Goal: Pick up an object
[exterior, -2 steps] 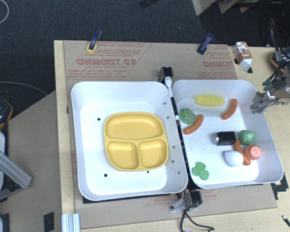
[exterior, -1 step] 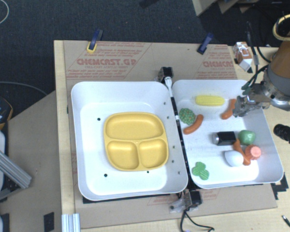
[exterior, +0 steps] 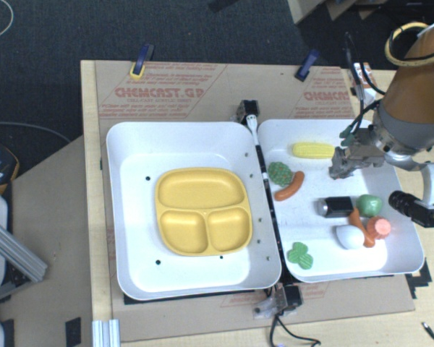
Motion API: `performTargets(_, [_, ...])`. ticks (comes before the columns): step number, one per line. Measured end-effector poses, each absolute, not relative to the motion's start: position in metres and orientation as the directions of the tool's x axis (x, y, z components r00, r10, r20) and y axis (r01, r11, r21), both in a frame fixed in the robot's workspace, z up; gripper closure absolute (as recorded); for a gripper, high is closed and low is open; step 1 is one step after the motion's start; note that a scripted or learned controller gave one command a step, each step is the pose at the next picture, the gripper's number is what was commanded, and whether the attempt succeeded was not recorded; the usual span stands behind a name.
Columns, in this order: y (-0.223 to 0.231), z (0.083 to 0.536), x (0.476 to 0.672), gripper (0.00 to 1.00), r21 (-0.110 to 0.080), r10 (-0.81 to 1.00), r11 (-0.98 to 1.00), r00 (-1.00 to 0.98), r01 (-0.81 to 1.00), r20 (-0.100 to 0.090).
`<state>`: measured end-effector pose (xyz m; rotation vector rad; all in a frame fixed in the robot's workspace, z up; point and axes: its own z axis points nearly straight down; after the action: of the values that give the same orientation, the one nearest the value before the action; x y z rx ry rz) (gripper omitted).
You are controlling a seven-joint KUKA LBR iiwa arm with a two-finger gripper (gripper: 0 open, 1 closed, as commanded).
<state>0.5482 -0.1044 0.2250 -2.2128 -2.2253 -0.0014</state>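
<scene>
Although several small toys lie in the right bin (exterior: 398, 262), none is seen between the fingers of the gripper (exterior: 340, 166), which hangs low over the bin's far right part, just right of a yellow corn cob (exterior: 312, 150). How far the fingers stand apart cannot be told, since the dark metal there is small and blurred.

Nearer the middle wall, a green broccoli piece (exterior: 279, 172) is seen touching an orange sausage (exterior: 289, 185). Toward the front right, a black block with a silver end (exterior: 337, 207) lies just beside a green ball (exterior: 369, 205), an orange carrot (exterior: 359, 226), a pink piece (exterior: 381, 228) and a white egg (exterior: 349, 237); these are crowded together and their edges are hard to separate. A leafy green piece (exterior: 299, 254) lies alone near the front left corner.

In the left bin (exterior: 130, 194) a yellow divided tray (exterior: 202, 210) is set, with one long compartment and two smaller ones.

On the brown board (exterior: 94, 107) behind the bins, red print is read as "CHEMCAST GP" on the left; the same kind of print on the right is partly covered by the bin and the arm (exterior: 414, 100). The arm is cut off by the upper right edge.
</scene>
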Motion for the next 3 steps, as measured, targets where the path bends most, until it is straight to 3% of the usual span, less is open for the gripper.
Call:
performTargets(1, [-0.042, 0.229, 0.54, 1.0, -0.002, 1.0, 0.007, -0.007, 1.0, 0.004])
performTargets(2, [-0.021, 0.23, 0.553, 1.0, 0.002, 1.0, 0.003, -0.003, 1.0, 0.0])
performTargets(3, [-0.019, 0.214, 0.547, 1.0, -0.004, 1.0, 0.0, 0.0, 1.0, 0.001])
